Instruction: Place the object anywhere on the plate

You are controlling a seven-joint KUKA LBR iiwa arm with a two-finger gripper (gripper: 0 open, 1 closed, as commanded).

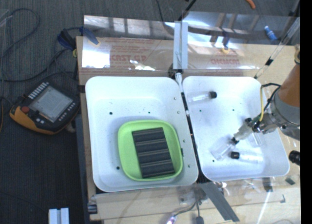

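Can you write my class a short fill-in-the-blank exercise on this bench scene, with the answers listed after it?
1. The plate in the left bin is coloured ____.
2. A dark ridged block lies on the ____.
3. The gripper is over the ____ bin.
4. The clear vials have caps coloured ____.

Answers: green; plate; right; black

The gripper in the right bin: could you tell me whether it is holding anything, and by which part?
It cannot be told. The gripper is low in the right bin among clear vials, but nothing is clearly seen between its fingers.
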